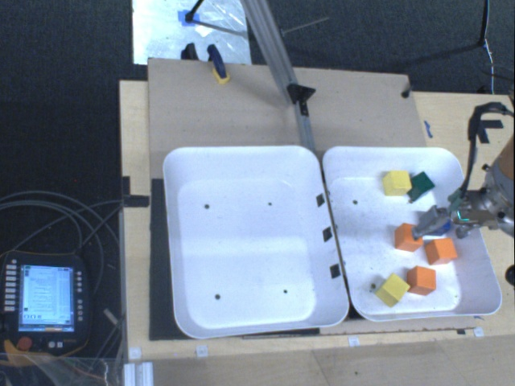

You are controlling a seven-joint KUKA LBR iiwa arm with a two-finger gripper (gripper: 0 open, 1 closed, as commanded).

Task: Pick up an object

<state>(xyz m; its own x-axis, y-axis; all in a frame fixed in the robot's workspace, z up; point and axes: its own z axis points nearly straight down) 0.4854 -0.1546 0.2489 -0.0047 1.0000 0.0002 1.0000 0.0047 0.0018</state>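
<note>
End effector (433,223) hangs low over the right shallow white bin (476,296), right of frame centre, its tips just beside a small orange wooden cube (407,237); I cannot tell whether it stands apart or together. Another orange cube (440,251) lies just below it, a third orange cube (421,279) and a yellow block (393,289) lower down. Likely step: approach to grasp. Next, it needs to straddle one cube and close.
</note>
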